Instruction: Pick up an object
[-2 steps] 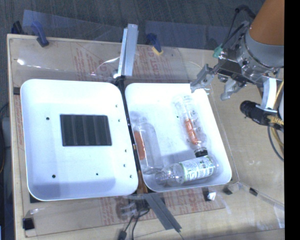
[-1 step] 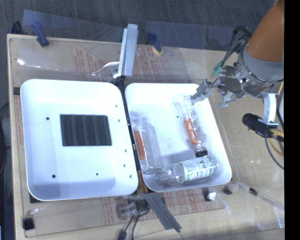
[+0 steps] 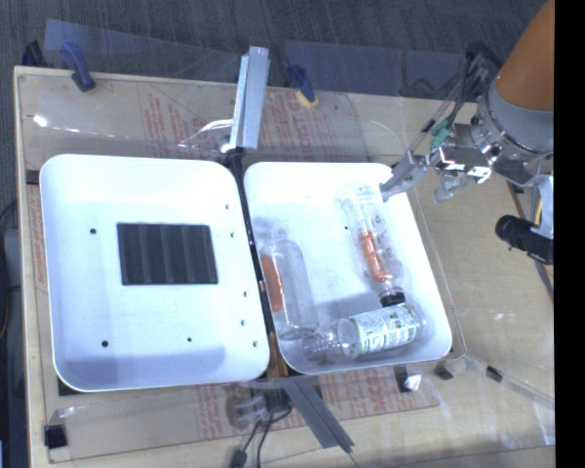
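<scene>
I see the gripper (image 3: 402,178) above the upper right corner of the right bin (image 3: 302,178); I cannot tell its state. Three clear plastic bottles lie in this bin. From the gripper, one bottle with orange inside (image 3: 372,240) lies at about 7 o'clock, near. A second bottle (image 3: 285,283) lies farther at 8 o'clock. A labelled bottle (image 3: 375,331) lies at 6 o'clock. The left bin (image 3: 78,203) bears one dark ribbed panel (image 3: 167,253).

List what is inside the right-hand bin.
The right bin holds three clear plastic bottles: one by its left wall, one upper right, one along the near wall. Anything beneath them is hidden.
</scene>
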You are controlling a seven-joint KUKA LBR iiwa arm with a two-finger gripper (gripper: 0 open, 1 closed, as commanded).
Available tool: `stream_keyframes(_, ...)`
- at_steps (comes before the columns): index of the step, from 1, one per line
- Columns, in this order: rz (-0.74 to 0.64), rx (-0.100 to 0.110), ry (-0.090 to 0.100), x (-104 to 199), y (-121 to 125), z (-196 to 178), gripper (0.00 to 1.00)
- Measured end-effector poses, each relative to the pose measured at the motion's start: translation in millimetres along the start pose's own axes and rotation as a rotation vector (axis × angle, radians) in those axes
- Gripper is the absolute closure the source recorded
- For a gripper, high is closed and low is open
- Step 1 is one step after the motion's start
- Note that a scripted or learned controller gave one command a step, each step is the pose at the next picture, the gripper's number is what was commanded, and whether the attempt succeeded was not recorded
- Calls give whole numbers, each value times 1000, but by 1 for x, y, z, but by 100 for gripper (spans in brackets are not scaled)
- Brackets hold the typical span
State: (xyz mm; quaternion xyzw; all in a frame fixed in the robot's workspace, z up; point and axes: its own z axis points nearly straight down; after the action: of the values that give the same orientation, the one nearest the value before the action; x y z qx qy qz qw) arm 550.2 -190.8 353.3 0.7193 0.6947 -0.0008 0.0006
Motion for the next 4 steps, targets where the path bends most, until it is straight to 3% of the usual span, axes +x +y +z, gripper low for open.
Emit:
stream_keyframes(1, -30, 3, 1, -12, -21, 40, 0)
stream_keyframes(2, 122, 2, 0, 0, -15, 25, 0)
stream_keyframes(3, 61, 6, 2, -9, -1, 83, 0)
stream_keyframes(4, -85, 5, 3, -12, 16, 118, 0)
